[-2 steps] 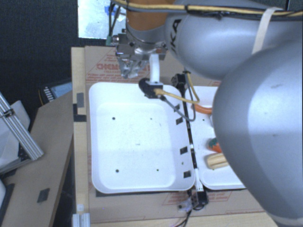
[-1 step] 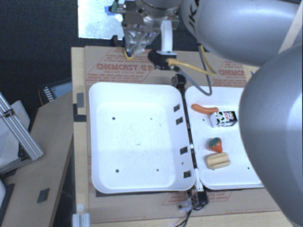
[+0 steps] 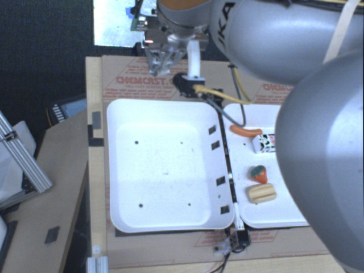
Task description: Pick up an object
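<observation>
My gripper (image 3: 161,63) hangs high over the cardboard behind the left bin's (image 3: 162,169) far rim, under the orange band of the wrist. I see nothing in it. The right bin (image 3: 278,216) holds the objects: an orange carrot-like piece (image 3: 245,132) at the back, a white block with black spots (image 3: 266,143) beside it, a red and green strawberry-like toy (image 3: 260,174) and a tan bread-like roll (image 3: 261,193) nearer the front. The big grey arm link hides the right bin's right part.
A black cable (image 3: 211,101) runs from the wrist down along the divider between the bins. Brown cardboard (image 3: 125,78) lies under both bins. Aluminium framing (image 3: 23,158) stands at the left, off the bench.
</observation>
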Robot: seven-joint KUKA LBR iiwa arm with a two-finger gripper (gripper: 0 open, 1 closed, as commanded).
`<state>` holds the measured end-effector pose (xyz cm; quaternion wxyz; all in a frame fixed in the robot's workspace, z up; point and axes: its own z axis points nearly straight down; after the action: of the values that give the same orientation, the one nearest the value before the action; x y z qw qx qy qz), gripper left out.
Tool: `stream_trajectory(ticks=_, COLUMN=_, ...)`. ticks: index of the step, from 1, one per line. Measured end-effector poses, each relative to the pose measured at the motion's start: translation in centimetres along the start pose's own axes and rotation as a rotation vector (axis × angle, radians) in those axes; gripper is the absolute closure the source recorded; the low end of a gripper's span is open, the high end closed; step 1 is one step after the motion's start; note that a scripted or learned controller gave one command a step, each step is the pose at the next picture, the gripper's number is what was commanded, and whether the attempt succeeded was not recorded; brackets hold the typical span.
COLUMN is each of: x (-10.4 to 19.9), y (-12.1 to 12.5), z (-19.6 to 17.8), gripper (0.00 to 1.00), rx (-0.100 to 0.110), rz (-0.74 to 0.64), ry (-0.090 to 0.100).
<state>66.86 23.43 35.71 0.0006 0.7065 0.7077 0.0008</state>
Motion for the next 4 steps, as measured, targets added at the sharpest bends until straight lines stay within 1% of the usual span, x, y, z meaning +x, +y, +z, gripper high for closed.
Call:
stream_trajectory(ticks=1, x=0.0, y=-0.1, z=-19.0, gripper=1.00, rx=-0.017, rz=-0.005, ry=0.006)
stream_trajectory(ticks=2, x=-0.1, y=0.0, z=-7.9, gripper=1.00, rx=0.004, rz=0.002, ry=-0.001)
stream_trajectory(ticks=3, x=-7.7, y=-2.5, z=-0.6, gripper=1.00, rx=0.008, rz=0.005, ry=-0.003)
stream_trajectory(ticks=4, x=-12.5, y=-1.2, z=10.4, gripper=1.00, rx=0.002, rz=0.003, ry=-0.001)
